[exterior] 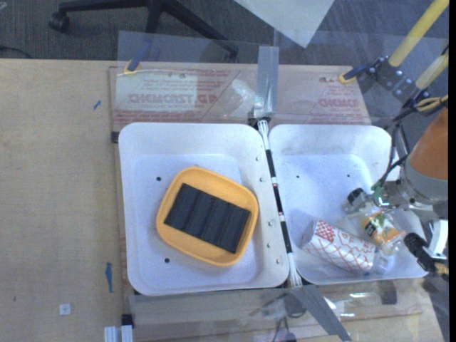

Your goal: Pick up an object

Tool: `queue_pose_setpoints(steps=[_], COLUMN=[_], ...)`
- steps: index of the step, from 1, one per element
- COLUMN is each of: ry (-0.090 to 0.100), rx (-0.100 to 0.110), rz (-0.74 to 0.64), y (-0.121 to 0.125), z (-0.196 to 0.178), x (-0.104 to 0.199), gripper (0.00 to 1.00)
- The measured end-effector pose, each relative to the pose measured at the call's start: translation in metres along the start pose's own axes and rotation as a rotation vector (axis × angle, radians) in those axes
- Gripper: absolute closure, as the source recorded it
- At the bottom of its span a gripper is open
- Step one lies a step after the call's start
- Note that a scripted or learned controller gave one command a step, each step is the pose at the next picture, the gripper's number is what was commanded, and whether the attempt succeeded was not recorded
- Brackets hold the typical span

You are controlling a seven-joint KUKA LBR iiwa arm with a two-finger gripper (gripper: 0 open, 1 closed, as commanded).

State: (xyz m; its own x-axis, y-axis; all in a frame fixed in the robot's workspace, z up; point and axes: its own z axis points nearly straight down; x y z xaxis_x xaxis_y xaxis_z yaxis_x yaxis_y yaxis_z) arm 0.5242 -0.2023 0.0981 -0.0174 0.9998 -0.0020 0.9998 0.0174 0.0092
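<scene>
Wooden bench (pixel 57 191), grey carpet (pixel 43 41) beyond

At frame left, a shallow white plastic bin (pixel 142 155) held a yellow-orange rounded tray (pixel 169 209) with a ribbed black insert (pixel 208 218). In the lower right, a crumpled red-and-white patterned paper cup (pixel 339 245) lay in the second white bin (pixel 313 152). The bench (pixel 50 191) was tan.

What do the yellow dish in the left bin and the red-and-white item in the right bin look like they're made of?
Yellow dish: probably plastic, smooth and matte, with evenly rounded rims; its dark ribbed insert looks like rubber or foam. Red-and-white item: likely printed paper or card, judging by its patterned, slightly crumpled surface.
</scene>
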Motion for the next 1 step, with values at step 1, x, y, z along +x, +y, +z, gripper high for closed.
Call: queue_pose_setpoints(steps=[1], ry=[0.003], rx=[0.009], rz=[-0.176], y=[-0.0001], z=[-0.0861], x=[0.1173], gripper=[1.00])
